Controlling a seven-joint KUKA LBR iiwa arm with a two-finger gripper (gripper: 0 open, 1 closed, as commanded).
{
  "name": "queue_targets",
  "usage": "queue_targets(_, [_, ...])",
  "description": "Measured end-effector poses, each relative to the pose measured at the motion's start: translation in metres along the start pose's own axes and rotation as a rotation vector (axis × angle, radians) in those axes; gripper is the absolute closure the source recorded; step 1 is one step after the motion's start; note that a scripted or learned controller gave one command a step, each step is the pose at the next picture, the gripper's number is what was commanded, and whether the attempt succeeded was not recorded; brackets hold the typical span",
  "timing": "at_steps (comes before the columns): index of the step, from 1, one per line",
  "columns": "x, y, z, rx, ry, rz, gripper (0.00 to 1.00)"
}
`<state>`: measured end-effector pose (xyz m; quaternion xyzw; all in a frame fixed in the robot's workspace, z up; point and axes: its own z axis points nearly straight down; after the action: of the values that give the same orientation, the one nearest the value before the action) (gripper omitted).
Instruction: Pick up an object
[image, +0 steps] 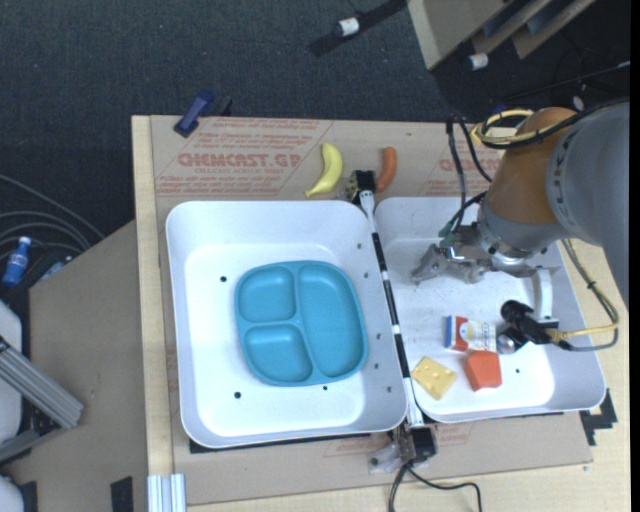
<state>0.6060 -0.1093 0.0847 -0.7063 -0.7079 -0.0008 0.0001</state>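
Observation:
The right bin (570, 385) holds several small objects near its front. A yellow cheese wedge (434, 377) lies front left, with an orange block (483, 370) beside it. Just behind them is a small red, white and blue packet (468, 333). My gripper (441, 262) hangs over the back left part of the right bin, below the grey arm and its orange band (522, 180). It is behind the packet and apart from all three objects. Nothing shows in its grasp.
The left bin (200, 250) holds a blue divided plate (299, 322). Behind the bins, a toy banana (326, 170) and an orange piece (386, 168) lie on the bench. A black fitting with a yellow cable (520, 318) sits right of the packet. Cables trail behind the arm.

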Motion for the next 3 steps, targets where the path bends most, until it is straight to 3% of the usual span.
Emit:
queue_targets(1, [0.003,-0.064,0.0,0.004,-0.001,0.002,0.0])
queue_targets(2, [-0.006,0.007,0.0,0.0,-0.002,0.002,0.0])
queue_targets(3, [-0.017,-0.071,0.001,0.004,-0.001,0.004,0.0])
